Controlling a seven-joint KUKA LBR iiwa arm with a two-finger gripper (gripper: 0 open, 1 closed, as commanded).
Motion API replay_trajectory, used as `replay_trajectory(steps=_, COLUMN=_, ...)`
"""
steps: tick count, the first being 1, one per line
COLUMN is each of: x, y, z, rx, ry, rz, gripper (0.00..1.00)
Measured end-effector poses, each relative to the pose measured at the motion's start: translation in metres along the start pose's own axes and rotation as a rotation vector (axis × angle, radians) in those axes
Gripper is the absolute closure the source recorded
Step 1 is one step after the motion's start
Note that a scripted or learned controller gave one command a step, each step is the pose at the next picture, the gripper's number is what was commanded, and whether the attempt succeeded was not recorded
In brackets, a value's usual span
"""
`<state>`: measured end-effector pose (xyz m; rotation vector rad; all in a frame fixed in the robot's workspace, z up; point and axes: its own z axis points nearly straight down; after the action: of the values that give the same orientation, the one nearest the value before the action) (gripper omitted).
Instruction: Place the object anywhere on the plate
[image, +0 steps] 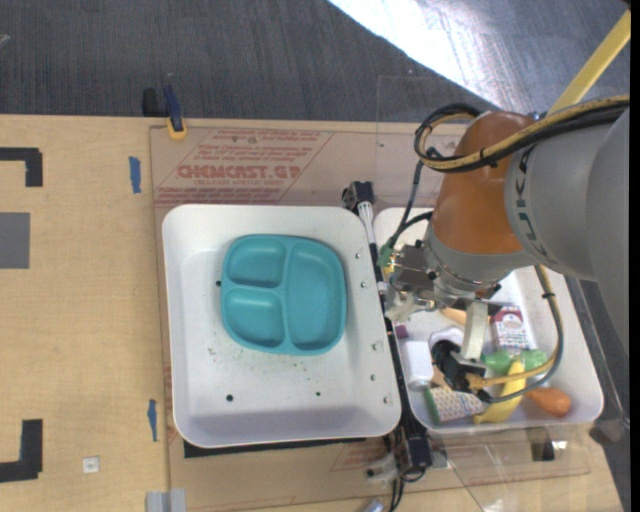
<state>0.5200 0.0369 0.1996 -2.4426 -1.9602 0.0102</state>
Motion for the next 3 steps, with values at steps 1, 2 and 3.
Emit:
replay_trajectory(steps=1, x=0.04, y=-0.052, z=-0.026, rx=-0.005, ry=0.0, rz=0.331, gripper=1.0)
replay_trajectory(steps=2, x=0.113, y=-0.063, z=-0.05, rx=-0.009, ry=0.003, rz=0.5, gripper=1.0)
replay_trajectory(steps=3, x=0.186, y=-0.043, z=-0.005, rx=-0.006, ry=-0.002, rz=0.55, gripper=1.0)
